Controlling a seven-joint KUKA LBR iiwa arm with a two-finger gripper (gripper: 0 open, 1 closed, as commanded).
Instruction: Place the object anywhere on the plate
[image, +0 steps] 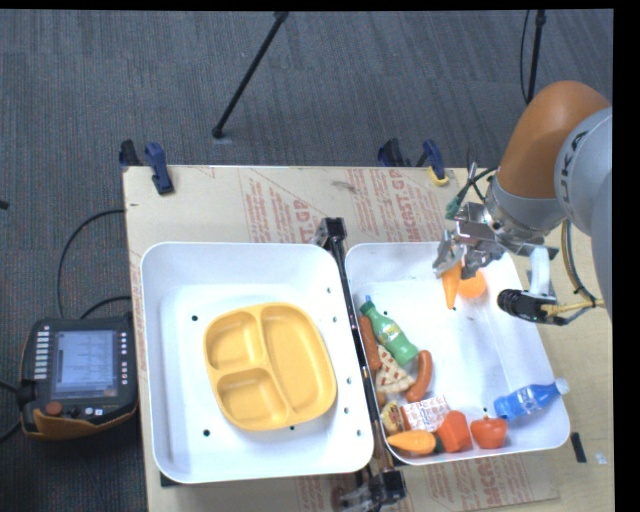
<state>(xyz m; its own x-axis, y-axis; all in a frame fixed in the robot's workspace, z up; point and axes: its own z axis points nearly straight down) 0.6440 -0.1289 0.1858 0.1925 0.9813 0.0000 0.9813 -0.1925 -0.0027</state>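
The arm (560, 150) reaches in from the right, over the far end of the right bin (540, 360), its orange band uppermost and the hand (462, 262) hanging below it above that bin's upper left part. An orange carrot (452, 288) hangs point-down between the hand's fingers, so the hand is clenched on it; a rounder orange piece (472, 285) sits just beside the carrot on its right, and from this angle it is hard to tell whether it is part of the same toy or a separate thing. The carrot is over the right bin, well apart from the yellow plate (270, 365), which lies flat in the middle of the left bin (175, 300) with its three compartments facing up. Along the near and left side of the right bin lies a cluster of toy food: a green bottle (392, 336) tilted along the left wall, a slice of pizza (393, 378) just below it, a reddish sausage (423, 372) beside that, a white wrapped packet (424, 411), and orange and red pieces (470, 432) against the near wall. A blue bottle (528, 399) lies on its side near the right corner. Both bins rest on the counter (250, 200), and a pendant with a screen (80, 375) sits on the floor to the left.
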